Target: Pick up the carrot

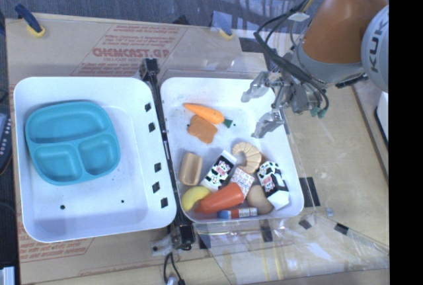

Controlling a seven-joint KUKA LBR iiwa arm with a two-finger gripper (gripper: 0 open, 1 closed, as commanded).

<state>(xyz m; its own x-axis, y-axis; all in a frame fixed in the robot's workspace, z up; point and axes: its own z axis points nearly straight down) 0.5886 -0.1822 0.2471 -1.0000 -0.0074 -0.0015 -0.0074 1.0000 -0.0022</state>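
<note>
The carrot (205, 112) is orange with a small green tip and lies slantwise in the upper middle of the right bin (173, 95). My gripper (261, 107) hangs over the bin's upper right part, a short way right of the carrot. Its two silver fingers (254, 88) are spread apart with nothing between them.
A blue divided plate (69, 140) sits in the left bin (39, 224). An orange wedge (201, 129) lies just below the carrot. Along the right bin's lower part crowd two milk cartons (219, 171), a cookie (246, 153), a red pepper (222, 198), a bread piece (190, 168) and a lemon (194, 196).
</note>
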